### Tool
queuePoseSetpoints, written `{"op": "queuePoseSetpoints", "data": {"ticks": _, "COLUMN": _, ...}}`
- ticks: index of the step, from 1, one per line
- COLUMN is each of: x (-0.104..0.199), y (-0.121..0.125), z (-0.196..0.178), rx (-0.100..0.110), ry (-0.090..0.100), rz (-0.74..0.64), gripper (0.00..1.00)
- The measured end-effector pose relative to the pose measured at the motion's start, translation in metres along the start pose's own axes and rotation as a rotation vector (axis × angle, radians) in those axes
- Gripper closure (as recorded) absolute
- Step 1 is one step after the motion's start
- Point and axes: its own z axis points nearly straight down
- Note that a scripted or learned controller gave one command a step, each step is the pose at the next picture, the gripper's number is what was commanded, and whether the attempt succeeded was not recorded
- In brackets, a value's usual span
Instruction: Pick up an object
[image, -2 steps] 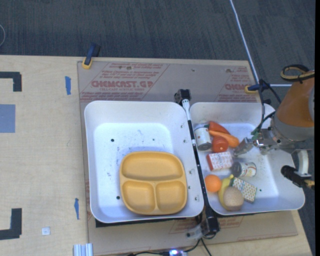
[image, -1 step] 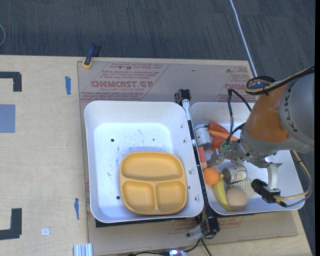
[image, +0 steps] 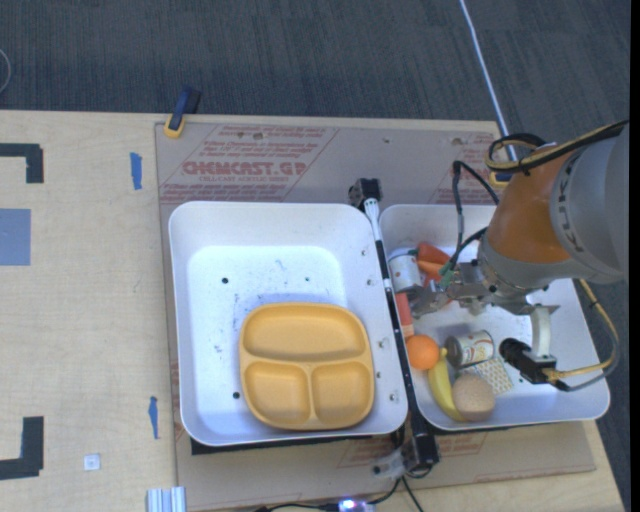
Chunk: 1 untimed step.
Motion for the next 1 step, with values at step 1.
{"op": "queuePoseSetpoints", "data": {"ticks": 1, "x": -0.0005, "y": 0.0012, "z": -0.0110, "rx": -0.004, "ry": -0.002, "rz": 0.001, "gripper": 1.00}}
